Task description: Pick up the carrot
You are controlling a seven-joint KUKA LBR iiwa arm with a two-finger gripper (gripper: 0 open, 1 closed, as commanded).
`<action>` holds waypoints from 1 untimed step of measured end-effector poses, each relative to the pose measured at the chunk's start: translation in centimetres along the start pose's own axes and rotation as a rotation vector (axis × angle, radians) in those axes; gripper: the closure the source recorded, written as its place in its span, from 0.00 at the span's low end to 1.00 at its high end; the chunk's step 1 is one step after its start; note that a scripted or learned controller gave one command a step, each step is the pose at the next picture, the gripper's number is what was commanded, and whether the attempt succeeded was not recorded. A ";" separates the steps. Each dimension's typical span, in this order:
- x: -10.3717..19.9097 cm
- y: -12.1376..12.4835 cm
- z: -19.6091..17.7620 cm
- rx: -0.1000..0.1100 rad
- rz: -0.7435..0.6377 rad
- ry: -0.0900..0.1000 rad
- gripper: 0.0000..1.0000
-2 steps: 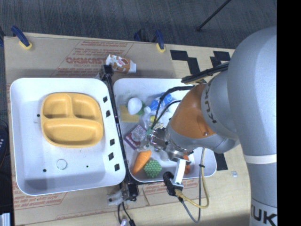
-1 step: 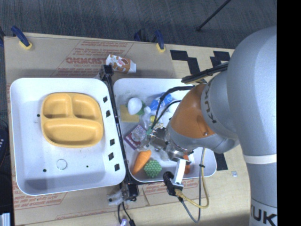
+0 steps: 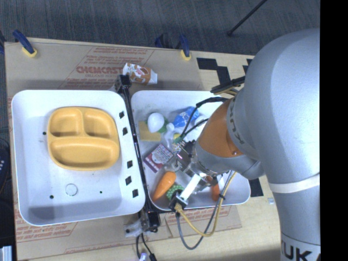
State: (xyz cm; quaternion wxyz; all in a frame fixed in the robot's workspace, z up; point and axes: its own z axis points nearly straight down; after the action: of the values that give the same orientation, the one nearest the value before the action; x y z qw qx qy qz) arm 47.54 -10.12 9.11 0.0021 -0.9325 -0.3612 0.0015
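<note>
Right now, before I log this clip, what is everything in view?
left bin: one, white, view's left
right bin: one, white, view's right
divided plate: one, yellow, in left bin
carrot: one, orange with green top, right bin, near edge
ball: one, white, right bin
packet: one, pink-white, right bin
blue item: one, blue, right bin, partly hidden
small carton: one, white-brown, behind the bins
arm: one, grey with orange band, over right bin
</note>
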 end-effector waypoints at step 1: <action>0.3 -0.3 0.0 -0.002 0.306 0.001 0.00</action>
State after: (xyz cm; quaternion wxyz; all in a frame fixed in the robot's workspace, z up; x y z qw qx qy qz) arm 47.59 -9.71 9.13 0.0010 -0.9767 -0.2147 0.0009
